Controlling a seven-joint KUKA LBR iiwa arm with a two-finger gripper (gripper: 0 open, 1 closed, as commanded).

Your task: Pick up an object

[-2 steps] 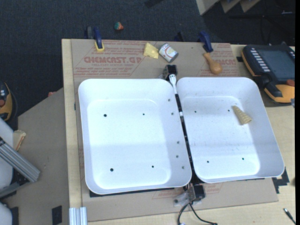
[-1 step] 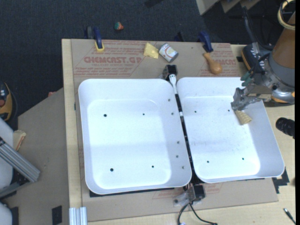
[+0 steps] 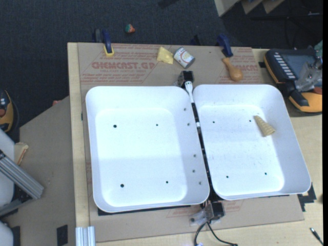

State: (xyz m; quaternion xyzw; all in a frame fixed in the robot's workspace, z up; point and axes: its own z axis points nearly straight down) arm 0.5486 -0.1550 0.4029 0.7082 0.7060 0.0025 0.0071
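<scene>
Two shallow white bins sit side by side on a brown board (image 3: 82, 137) printed with red "CHEMCAST GP" lettering. Camera view, slanted from above.

Left bin (image 3: 138, 152): bare white floor with four small dark dots, one near each corner.

Right bin (image 3: 241, 158): same dots plus fine specks. One tan cone (image 3: 264, 126) lies on its side on the floor in the far right part, narrow end pointing up-left, near the right wall but not touching it. Nothing touches it.

A black strip (image 3: 197, 132) runs along the seam between the bins, with a black connector (image 3: 187, 78) at its far end and a cable (image 3: 212, 224) trailing off the near end.

On the board behind the bins:
- a yellow wedge (image 3: 165, 56)
- a small white and grey box (image 3: 184, 57) just beside the wedge
- a brown pear-shaped piece (image 3: 233, 70) further right

Two blue clamps grip the far edge of the board, the left clamp (image 3: 107, 41) and the right clamp (image 3: 224, 45).

A small green and orange ball (image 3: 130, 28) lies on the dark carpet beyond the board. A black and yellow pendant (image 3: 294, 73) rests at the right, and an aluminium rail (image 3: 20, 176) lies at the lower left.
</scene>
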